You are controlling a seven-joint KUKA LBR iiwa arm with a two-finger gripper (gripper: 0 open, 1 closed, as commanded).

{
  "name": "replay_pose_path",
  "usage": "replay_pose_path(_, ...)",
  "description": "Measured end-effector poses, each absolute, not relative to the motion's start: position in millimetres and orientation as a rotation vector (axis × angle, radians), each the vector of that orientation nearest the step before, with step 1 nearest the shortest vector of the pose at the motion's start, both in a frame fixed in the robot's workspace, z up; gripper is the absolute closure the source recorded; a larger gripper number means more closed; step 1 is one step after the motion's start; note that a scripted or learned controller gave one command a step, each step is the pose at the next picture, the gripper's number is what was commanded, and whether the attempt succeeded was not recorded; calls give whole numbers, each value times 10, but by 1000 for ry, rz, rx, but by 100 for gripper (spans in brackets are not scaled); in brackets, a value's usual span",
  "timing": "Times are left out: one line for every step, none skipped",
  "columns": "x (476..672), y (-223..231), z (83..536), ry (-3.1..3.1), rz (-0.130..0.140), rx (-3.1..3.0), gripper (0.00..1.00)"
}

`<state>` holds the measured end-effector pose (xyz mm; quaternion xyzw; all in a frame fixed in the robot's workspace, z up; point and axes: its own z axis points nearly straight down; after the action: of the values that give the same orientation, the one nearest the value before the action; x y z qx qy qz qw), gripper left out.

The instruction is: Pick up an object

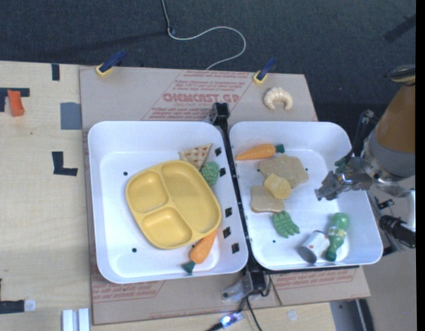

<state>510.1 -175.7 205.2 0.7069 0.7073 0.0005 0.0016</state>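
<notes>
A grey robot arm with an orange band [399, 119] reaches in from the right side of the counter [33, 185], its dark two-finger pincer [330, 187] poised over the right-hand shallow white plastic bin [336, 138], near that bin's right wall; whether the pincer is apart or together cannot be told from this angle, and nothing is seen between its tips. Inside this bin lie an orange toy carrot with a green top [257, 152] near the far edge, a tan slice of toy bread [284, 167] just in front of it, a yellow toy cheese wedge [277, 185] resting on the bread, a second tan bread slice [265, 200] touching the cheese, a green leafy toy vegetable [286, 223] just nearer the front, and, in the front right corner, a small silver-and-white can [313, 245] beside a green toy bottle [336, 234]. The left-hand shallow white plastic bin [105, 143], touching its neighbour along the middle, holds a yellow three-compartment plastic tray [172, 203], with a tan waffle-patterned toy wedge [197, 154] and a green toy broccoli piece [211, 173] at the tray's far right edge and a second orange toy carrot [201, 249] at its near right corner. A pale toy croissant [277, 98] sits on the brown cardboard sheet [157, 95] beyond the right bin.
</notes>
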Motion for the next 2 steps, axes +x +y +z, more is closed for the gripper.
replay_pose_path(5106, -1752, 2253, 2222, 1, 2220, 100)
replay_pose_path(5407, -1273, 2139, 2230, 0, 2216, 100)
